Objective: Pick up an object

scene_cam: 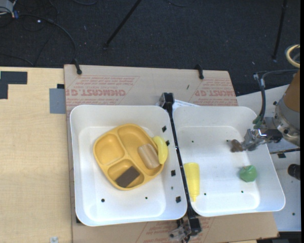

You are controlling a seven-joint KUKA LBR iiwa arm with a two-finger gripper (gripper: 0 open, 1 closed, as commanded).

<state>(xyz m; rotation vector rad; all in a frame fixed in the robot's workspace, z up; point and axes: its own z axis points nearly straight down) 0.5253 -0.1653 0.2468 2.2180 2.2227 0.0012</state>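
On the counter (25, 151) stand two white bins. The left bin (86, 206) holds a yellow tray (111, 148). In the right bin (218, 206) are a yellow bottle (192, 180), a green object (248, 173), and the end effector (239, 145); its grip I cannot tell.

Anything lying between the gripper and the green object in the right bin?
No. In the camera view the gripper sits above the green object, and the stretch between them is bare white floor of the right bin.
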